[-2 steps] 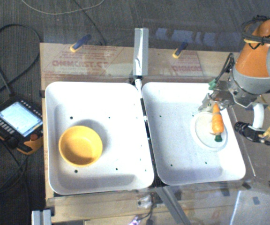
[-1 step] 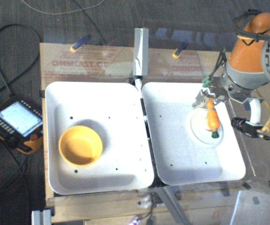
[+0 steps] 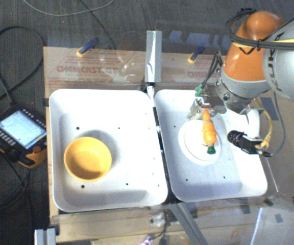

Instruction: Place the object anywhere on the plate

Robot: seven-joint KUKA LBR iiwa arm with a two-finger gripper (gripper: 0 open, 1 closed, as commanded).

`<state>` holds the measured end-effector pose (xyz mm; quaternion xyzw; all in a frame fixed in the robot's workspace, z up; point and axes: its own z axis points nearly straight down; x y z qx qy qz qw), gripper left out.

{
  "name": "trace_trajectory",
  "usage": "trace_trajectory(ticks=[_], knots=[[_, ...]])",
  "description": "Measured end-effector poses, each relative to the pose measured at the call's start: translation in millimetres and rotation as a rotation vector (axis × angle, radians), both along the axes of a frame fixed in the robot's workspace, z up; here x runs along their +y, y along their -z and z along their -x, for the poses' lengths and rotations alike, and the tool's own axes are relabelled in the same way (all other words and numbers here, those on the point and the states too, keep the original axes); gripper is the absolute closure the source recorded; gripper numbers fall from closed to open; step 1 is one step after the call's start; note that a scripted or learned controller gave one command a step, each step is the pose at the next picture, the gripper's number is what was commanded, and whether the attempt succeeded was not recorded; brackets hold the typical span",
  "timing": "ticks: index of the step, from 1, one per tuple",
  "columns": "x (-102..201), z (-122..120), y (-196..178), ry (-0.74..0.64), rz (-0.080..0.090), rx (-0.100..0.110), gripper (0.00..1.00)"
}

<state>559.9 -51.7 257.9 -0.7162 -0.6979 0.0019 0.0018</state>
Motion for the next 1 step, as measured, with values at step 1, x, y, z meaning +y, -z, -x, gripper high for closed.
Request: trace_trajectory(ticks=[1], knots=[[62.6, -10.0, 34.4, 0.036, 0.002, 0.002, 1.0]])
